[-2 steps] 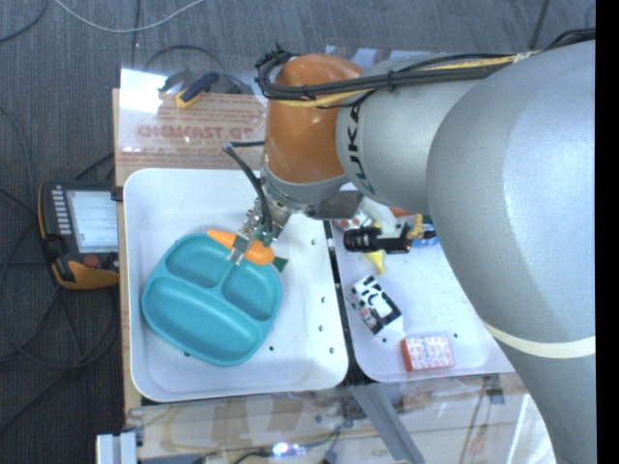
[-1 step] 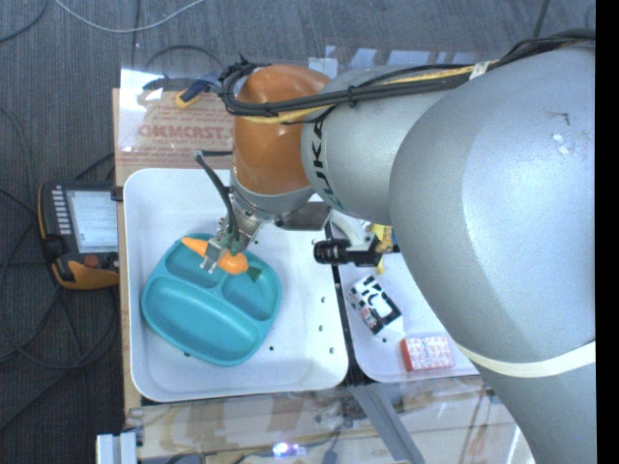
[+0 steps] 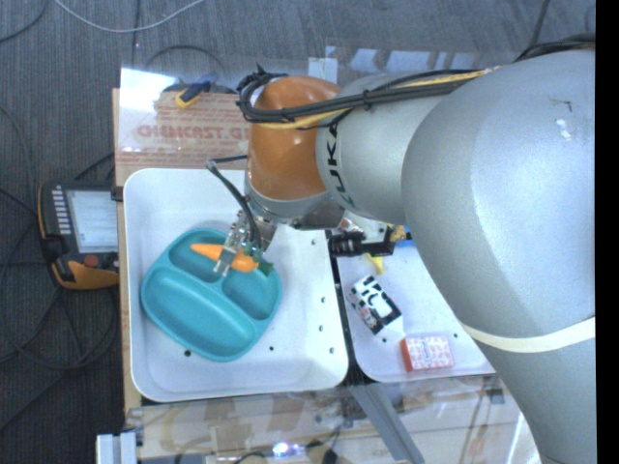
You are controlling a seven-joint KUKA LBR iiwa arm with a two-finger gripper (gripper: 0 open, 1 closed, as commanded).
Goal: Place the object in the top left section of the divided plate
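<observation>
1. Carrot: we recorded an orange toy carrot with a green top, lying across the upper compartment of the divided plate, its tip pointing left and its green end at the gripper.
2. Divided plate: teal, three compartments, resting in the left bin; we saw nothing in its two other compartments.
3. Gripper: we noted it lowered over the plate, the fingers closed around the carrot's thick end, near the green top.
4. Arm: grey with an orange band, reaching in from the right and covering much of the right bin.
5. Right bin contents: a black-and-white item and a red box, well apart from the plate.
6. Step in hand, by our judgement: placement, with the carrot already down in what we took for the target section but not yet let go.
7. Next move, as we judged it: open the fingers, then lift straight up so the carrot is not dragged over the divider.
</observation>
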